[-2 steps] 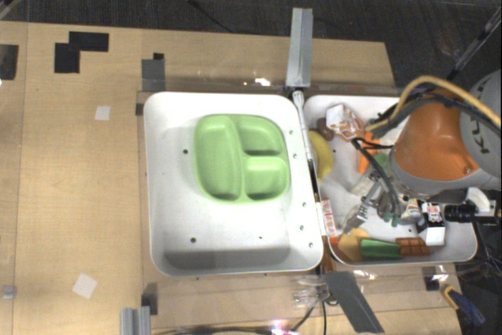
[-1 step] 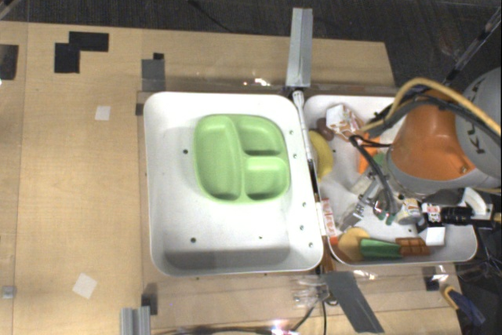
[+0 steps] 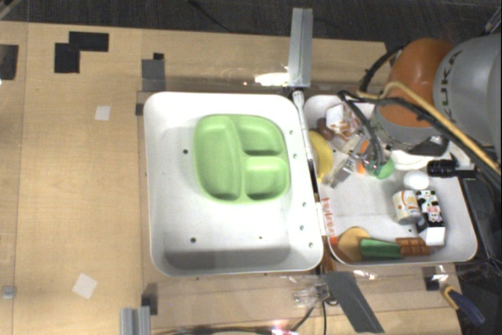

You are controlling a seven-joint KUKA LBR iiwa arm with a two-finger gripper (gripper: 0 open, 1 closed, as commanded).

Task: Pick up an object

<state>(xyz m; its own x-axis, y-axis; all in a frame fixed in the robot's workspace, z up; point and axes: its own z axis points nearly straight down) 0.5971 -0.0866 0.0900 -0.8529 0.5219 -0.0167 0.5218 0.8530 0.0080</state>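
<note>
Camera view: arm is reaching into the right bin (image 3: 463, 243) from the right; pincer (image 3: 354, 157) is hovering low at its left side. Can't tell its state, cables are cluttering it. Yellow banana-like object (image 3: 320, 151) is lying just left of it against the bin wall, long axis running near-to-far. Green tray (image 3: 239, 157) is sitting in the left bin (image 3: 169, 239).

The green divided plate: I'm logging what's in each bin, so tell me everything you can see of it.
The green divided plate is pale green, smooth and plastic-looking, a rounded square with three compartments: one long section along its left side and two smaller ones on the right. It appears to lie flat, right way up, on the floor of the left white bin, toward the bin's upper half. Nothing else touches it.
</note>
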